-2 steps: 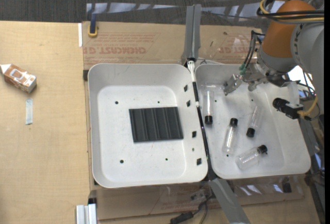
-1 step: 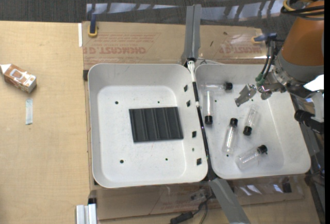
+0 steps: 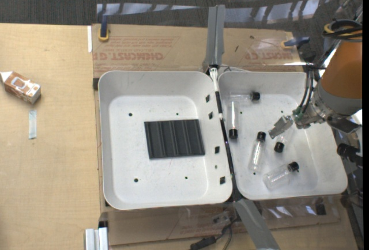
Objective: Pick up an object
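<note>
Claw [image 3: 282,126] hovers over right bin [image 3: 323,185] (finger spread impossible to tell).

The arm [image 3: 346,73] comes in from the right edge, its broad orange band high and close to the camera, the grey wrist section below it angling down and to the left. At its end sits the gripper [image 3: 282,127], a small grey metal piece tilted toward lower left, hanging low. Dark cables loop beside the wrist at right.
</note>
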